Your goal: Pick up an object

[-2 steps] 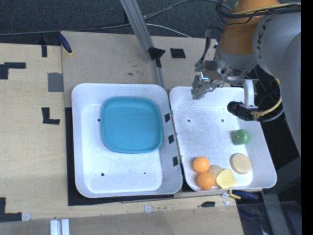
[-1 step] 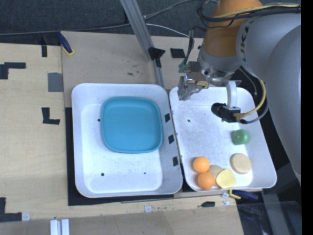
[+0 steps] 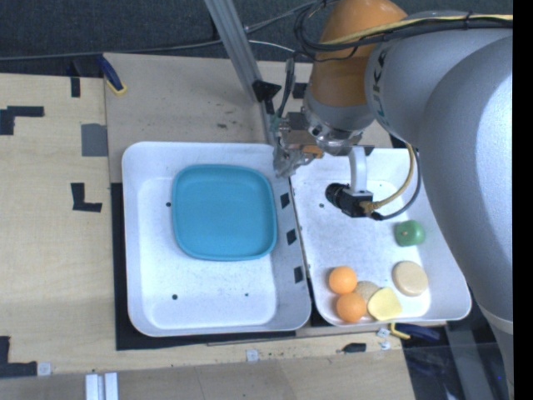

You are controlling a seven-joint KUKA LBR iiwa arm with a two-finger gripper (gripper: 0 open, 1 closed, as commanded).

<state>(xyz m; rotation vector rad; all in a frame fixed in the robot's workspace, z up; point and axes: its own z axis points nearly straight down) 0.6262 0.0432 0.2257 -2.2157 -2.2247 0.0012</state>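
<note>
— Item one, left bin (image 3: 140, 248)?
— One blue plate (image 3: 223, 212), lying flat, upper middle.
— Right bin (image 3: 321, 240)?
— Green piece (image 3: 408, 234) by the right wall; beige disc (image 3: 410, 277) below it; two orange balls (image 3: 342, 279) and a yellow piece (image 3: 385, 303) clustered at the near edge, touching.
— Gripper (image 3: 287, 158)?
— Above the far end of the seam between the bins, well apart from the cluster; open or closed, cannot tell.

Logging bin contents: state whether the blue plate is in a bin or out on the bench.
In. The blue plate lies flat inside the left bin, with white bin floor showing around it.
</note>
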